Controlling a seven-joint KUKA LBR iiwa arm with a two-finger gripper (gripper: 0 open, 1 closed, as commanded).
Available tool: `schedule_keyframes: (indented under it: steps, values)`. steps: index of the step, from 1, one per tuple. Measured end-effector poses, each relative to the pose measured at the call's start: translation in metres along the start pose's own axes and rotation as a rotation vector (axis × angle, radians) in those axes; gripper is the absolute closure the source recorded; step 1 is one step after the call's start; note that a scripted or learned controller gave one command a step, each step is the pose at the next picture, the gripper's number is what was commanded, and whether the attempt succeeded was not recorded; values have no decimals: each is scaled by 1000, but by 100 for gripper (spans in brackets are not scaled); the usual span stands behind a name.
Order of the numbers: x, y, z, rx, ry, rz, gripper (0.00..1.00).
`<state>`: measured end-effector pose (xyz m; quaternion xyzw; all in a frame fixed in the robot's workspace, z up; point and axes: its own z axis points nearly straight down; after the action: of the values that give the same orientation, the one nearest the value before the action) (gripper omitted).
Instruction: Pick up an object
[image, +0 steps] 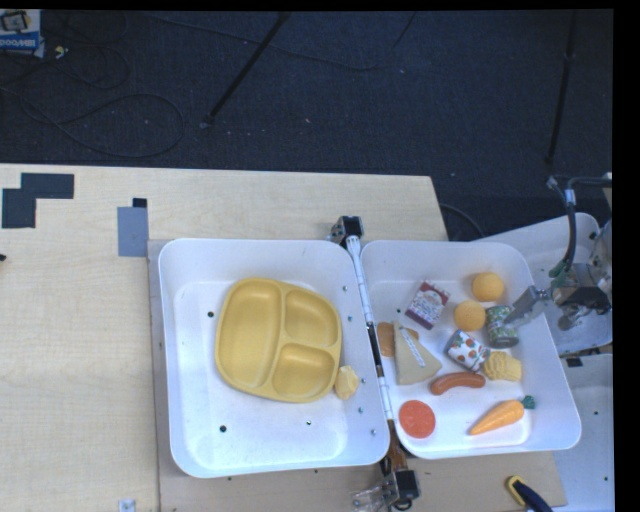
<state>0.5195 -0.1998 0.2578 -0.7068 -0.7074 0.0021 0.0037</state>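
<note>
— What am I reaching for?

— Probably the small grey-green block (502, 322) in the right white bin (560, 420); my gripper (518, 312) hangs just over it. Whether anything's pinched, I cannot tell.

— Around it?

— Two orange balls (488, 286), a plastic carrot (497, 417). The yellow divided plate (278, 340) fills the left white bin (190, 440).

The arm enters at the right edge of the frame, at about mid-height, with only its wrist end visible there among grey and white parts and cabling. From that point the gripper (503, 330) stretches leftward and slightly downward, toward the centre-right of the frame. Its tip is small and dark against the surroundings, too blurred to make out in any detail.
</note>
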Motion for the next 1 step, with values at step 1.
schedule_keyframes:
  steps: [1]
  values:
    - [-13,-9,155,-2,1,1,0]
